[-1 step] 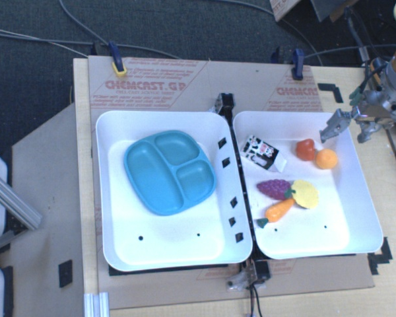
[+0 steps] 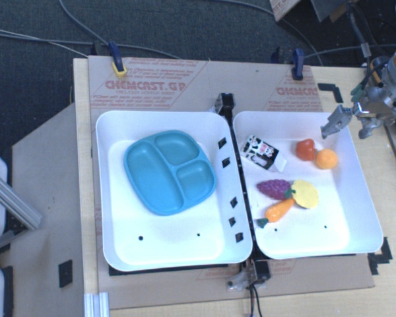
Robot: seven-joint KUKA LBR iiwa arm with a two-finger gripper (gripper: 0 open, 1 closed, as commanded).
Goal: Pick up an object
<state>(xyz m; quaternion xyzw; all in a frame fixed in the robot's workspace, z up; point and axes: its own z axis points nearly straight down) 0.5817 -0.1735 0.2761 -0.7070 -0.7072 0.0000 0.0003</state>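
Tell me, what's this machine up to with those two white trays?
A robot arm is trying to pick up an object. Its gripper hovers open at the right bin's far right corner, holding nothing. Below it lie a red ball, orange ball, purple grapes, a carrot and a black-and-white item. The left bin holds a blue plate.

"CHEMCAST GP" on brown board (image 2: 145, 84)

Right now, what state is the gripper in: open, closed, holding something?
Gripper: jaws spread open, nothing between them, poised above the right bin's far right edge.
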